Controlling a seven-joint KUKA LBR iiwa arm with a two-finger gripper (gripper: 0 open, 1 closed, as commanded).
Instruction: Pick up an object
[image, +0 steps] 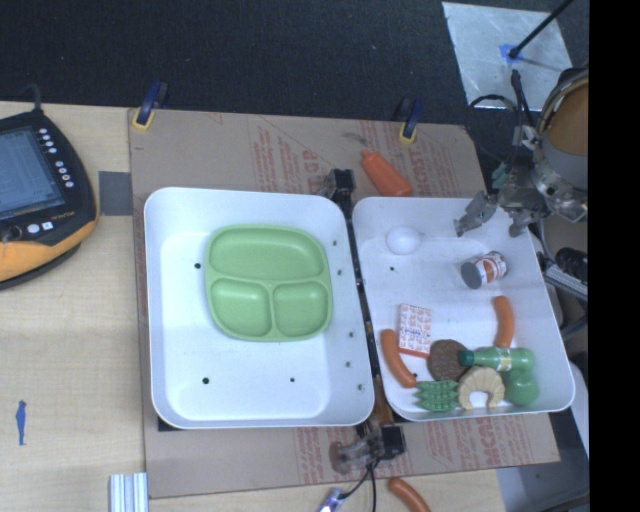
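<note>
My gripper (497, 216) hangs over the far right corner of the right bin (450, 275), its two fingers spread open with nothing between them. Just below it a small can (484, 269) lies on its side. A white egg (403, 239) rests near the bin's far left. Lower down lie a red-and-white packet (414, 327), two sausages (504, 320) (396, 358), a brown patty (448, 354), a green bottle (497, 358), a bread ring (481, 388) and some green pieces (434, 395).
The left bin (180, 330) holds a green divided plate (269, 281). An orange carrot (385, 173) lies on the cardboard beyond the bins, another sausage (410, 493) in front. A teach pendant (35, 195) sits at far left.
</note>
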